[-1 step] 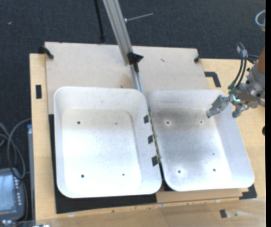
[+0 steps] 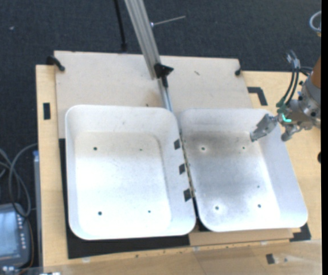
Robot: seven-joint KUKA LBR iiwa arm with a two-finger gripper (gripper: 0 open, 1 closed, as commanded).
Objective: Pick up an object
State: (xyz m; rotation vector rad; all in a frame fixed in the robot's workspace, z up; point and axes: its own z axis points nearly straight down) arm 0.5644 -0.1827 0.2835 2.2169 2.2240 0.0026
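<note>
Two white bins [image 2: 124, 171], grey-speckled and scuffed darker in the right one, on a tan bench [image 2: 210, 73].

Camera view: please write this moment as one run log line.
gripper: open, holds nothing | position: over right bin upper right rim | left bin: beside it

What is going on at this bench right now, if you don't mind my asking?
A robot arm reaches in from the right, its claw hanging open above the far right edge of the right bin. Nothing is between its fingers. No loose object can be made out in the right bin or the left bin; both show bare, scuffed white floors. So no pick has been made at this moment.
</note>
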